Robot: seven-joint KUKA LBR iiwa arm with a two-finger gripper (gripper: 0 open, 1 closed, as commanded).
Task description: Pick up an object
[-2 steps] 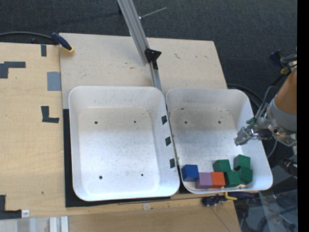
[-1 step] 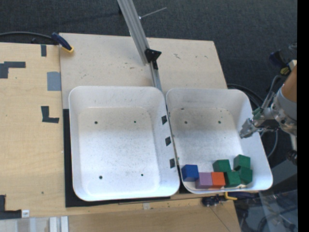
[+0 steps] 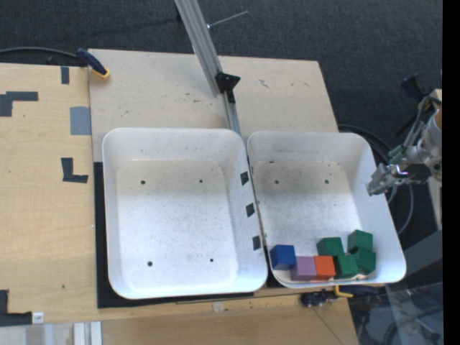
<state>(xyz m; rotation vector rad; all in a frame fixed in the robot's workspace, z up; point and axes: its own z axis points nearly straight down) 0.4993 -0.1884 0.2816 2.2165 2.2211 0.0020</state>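
Jaws (image 3: 379, 184) hover at the right bin's (image 3: 309, 144) right rim; you cannot tell whether they are open or closed. Your blocks crowd that bin's near corner: blue block (image 3: 283, 256), purple block (image 3: 306, 267), orange block (image 3: 325, 266), green blocks (image 3: 348, 253), all touching. Beside it sits the left bin (image 3: 172, 141) on the table (image 3: 158, 85).

floor (image 3: 86, 13): dark grey carpet, behind the bench and to its right
bench (image 3: 165, 92): pale wood board, scuffed
metal rail (image 3: 198, 34): slants across the bench's far edge
grey tape patches (image 3: 79, 121): on the bench's left part
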